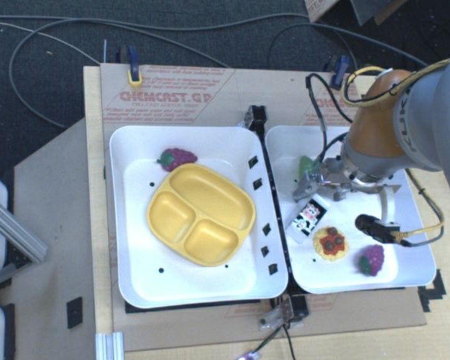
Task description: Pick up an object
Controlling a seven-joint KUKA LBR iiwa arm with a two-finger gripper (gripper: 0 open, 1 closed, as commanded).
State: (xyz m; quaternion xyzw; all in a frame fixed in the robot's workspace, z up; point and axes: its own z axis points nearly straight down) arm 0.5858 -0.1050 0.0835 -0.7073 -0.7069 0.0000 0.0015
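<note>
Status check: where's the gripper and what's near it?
Gripper low in right bin, above black-and-white block. Nothing seen between its fingers. Pizza toy, purple grapes close by. Yellow tray in left bin.

Yellow tray crowds the left bin.

I see two white bins on a tan tabletop printed with red lettering. The divided tray is pale yellow, and the grape bunch above it purple. The small card is black-and-white patterned, the pizza toy yellow with red spots, the second grape bunch purple with green. My arm is grey and orange.
</note>
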